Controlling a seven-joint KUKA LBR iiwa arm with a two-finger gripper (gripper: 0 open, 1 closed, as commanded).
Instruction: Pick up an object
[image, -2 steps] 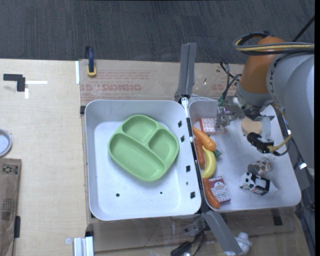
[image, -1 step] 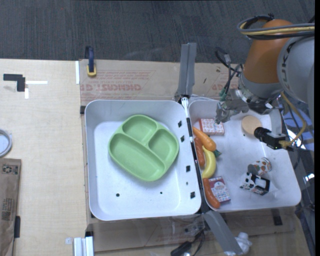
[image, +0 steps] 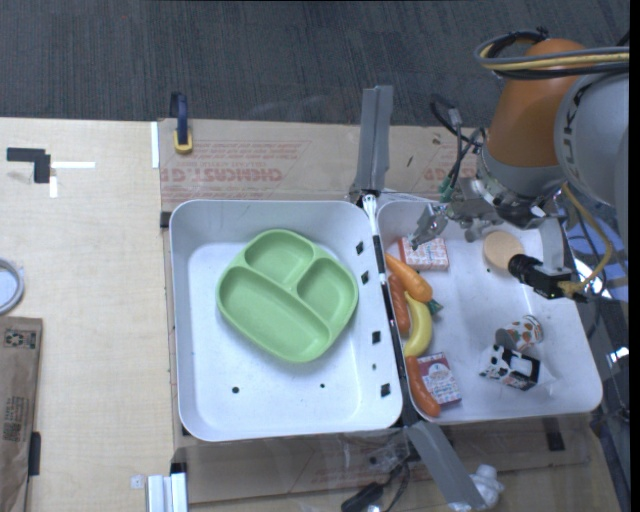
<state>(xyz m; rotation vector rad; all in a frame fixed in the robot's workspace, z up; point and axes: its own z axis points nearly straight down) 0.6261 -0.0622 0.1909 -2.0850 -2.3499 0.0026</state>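
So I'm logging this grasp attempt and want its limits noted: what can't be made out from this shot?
- Tool: too small and cluttered by cables to tell its state, or whether it touches the small box.
- Carrot: one end hidden under the second box.
- Box labels: too small to read.
- Black-and-white object: too small to identify.
- Arm: cut off by the right and top edges.

1. Even, bright overhead light falls across the bench (image: 80, 300), with no hard shadows.
2. Both white bins run close to overexposed; the right bin (image: 560, 390) shows little surface detail.
3. A soft shadow sits under the green divided plate (image: 288, 294).
4. The picture is slightly soft overall, and small items look smeared.
5. The dark floor along the top stays dim.
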